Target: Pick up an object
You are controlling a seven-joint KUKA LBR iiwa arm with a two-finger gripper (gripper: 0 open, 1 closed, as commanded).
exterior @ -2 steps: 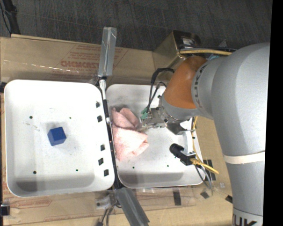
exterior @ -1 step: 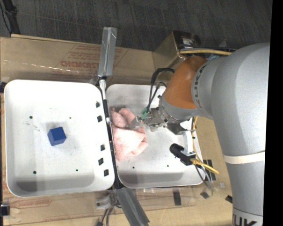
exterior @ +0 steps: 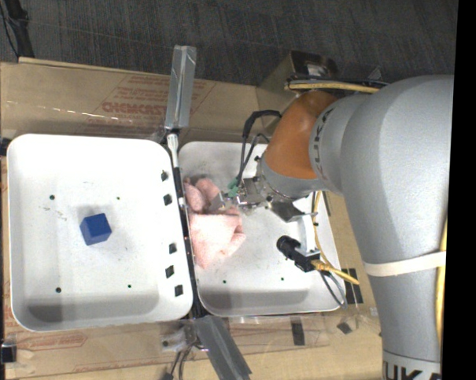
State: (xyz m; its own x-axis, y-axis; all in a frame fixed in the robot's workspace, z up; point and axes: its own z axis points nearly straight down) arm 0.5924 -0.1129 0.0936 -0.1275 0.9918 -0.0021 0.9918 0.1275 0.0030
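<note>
A grey KUKA arm point(exterior: 394, 231) fills the right side of the view from above, its lettered base at the lower edge and an orange band point(exterior: 291, 144) wrapping it just above the wrist. Below it on the worktop point(exterior: 84, 100), at the front edge, a grey metal bracket point(exterior: 223, 350) sits where the 2 white bins meet. The left bin point(exterior: 29, 294) holds 1 small blue cube point(exterior: 96, 228), lying alone left of centre on the white floor. The right bin point(exterior: 217, 302) holds a soft pink heap — a pale pink cloth point(exterior: 216, 235) spread against the dividing wall, with a darker pink lumpy object point(exterior: 202, 193) touching its far side. A black cylindrical fitting point(exterior: 294, 253) with a yellow cable juts out over the right part of this bin.

The hand point(exterior: 242, 195) is lowered into the right bin just beside the pink heap, at the cloth's upper right corner; its tips appear to touch or nearly touch the fabric. Whether it is released or clenched cannot be told from this angle, as the wrist and cabling mask its tips — and nothing is visibly lifted from the bin floor. Farther back, a grey upright post point(exterior: 179, 88) rises from the junction of the bins, against brown cardboard with red print point(exterior: 135, 106), with dark carpet point(exterior: 230, 19) beyond.
</note>
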